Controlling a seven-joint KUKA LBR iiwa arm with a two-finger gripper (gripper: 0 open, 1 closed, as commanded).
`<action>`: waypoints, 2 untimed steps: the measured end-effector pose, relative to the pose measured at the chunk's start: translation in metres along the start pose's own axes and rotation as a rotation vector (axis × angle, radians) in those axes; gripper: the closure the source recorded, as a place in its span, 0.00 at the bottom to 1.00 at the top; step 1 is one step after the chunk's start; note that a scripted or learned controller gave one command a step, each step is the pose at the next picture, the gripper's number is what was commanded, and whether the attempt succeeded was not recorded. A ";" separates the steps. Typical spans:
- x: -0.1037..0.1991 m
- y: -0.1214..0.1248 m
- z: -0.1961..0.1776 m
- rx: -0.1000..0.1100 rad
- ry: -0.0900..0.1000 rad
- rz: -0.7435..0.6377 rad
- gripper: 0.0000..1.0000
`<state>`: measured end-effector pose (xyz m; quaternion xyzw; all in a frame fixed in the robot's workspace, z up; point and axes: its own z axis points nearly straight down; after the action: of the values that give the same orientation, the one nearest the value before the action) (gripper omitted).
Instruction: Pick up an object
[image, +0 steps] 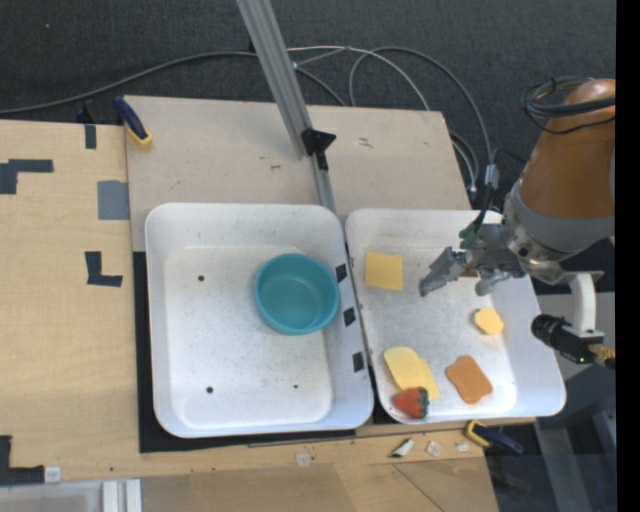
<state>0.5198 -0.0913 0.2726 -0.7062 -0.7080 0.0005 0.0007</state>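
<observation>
Wooden desk carrying two white bins side by side. Left bin: one teal bowl, upright, toward its right wall. Right bin: yellow square block near the upper left; small yellow piece at right; pale yellow slab, orange slab and red strawberry-like piece along the near edge. Gripper over the right bin, its fingers spread apart with nothing between them, well to the right of the yellow square block.
</observation>
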 end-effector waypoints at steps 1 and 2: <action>0.000 0.000 0.000 0.000 0.000 0.000 0.00; 0.006 0.001 0.063 0.007 0.001 0.001 0.00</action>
<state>0.5207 -0.0852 0.2097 -0.7066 -0.7076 0.0027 0.0033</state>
